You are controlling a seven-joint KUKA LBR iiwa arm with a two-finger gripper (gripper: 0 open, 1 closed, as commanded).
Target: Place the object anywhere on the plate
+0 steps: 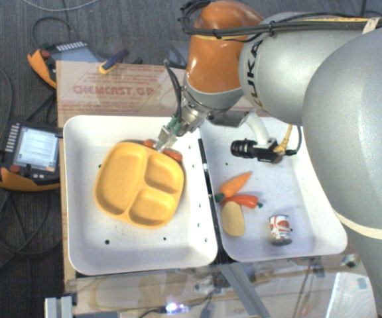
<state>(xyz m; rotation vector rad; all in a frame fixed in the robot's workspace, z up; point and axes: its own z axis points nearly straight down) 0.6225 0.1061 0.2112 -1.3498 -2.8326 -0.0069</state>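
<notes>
In the left bin (85, 244) we see a yellow plate (128, 171) with three compartments, lying flat and turned at an angle to the bin walls. At the plate's far rim, close to the wall shared with the right bin (314, 197), the gripper (164, 138) points down at a slant from the arm (277, 65), which reaches over from the right with its orange band (221, 45) above the bins. Right under the gripper's tip lies a red-orange object (173, 155), showing on both sides of the tip and touching the plate's rim. We cannot tell whether it rests on the plate or just behind it. We also cannot tell whether the gripper is clenched on it or released, since the tip covers its middle. The plate's compartments hold nothing. In the right bin a carrot (237, 182) lies at a slant near the shared wall, with a red pepper (245, 201) just beside it and a pale potato (233, 220) touching or nearly touching the pepper's near side. A small can (280, 230) stands apart from these, toward the bin's near right corner. Behind the left bin sits a cardboard box (108, 91), and left of it a pendant (32, 154) with a lit screen.
</notes>
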